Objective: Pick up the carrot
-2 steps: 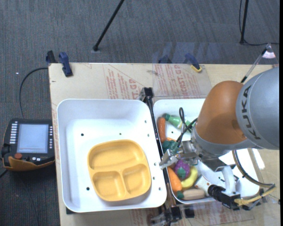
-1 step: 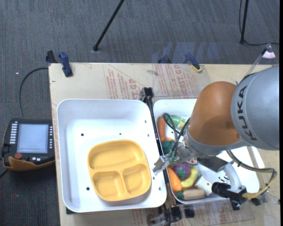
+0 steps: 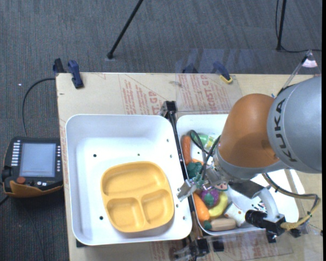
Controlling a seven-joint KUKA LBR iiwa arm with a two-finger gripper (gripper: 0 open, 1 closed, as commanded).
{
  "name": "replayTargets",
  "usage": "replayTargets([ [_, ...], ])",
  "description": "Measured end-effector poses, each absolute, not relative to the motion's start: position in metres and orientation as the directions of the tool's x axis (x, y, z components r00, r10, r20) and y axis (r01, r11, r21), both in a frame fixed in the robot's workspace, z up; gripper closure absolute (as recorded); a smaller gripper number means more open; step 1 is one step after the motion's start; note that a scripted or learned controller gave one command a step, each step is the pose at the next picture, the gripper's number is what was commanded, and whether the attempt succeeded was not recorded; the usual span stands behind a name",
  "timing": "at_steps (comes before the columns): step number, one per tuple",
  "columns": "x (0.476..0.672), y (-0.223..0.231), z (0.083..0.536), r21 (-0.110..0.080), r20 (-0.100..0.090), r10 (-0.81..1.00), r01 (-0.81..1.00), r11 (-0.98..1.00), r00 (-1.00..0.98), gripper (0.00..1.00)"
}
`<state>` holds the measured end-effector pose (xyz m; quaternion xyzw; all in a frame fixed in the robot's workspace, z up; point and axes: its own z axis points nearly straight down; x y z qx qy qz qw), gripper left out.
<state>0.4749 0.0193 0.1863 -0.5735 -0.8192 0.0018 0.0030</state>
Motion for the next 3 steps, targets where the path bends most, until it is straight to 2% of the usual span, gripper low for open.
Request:
replayTargets([
  [1, 0.517, -0.004, 0.186, -0.004, 0.002, 0.890, 0.890, 0.456, -0.456, 0.00],
  [2, 0.475, 0.019, 0.217, -0.004, 0.005, 0.764, 0.764, 0.645, -0.645, 0.00],
  [3, 0.475, 0.043, 0.185, -0.005, 0.006, 0.690, 0.690, 0.724, -0.724, 0.00],
])
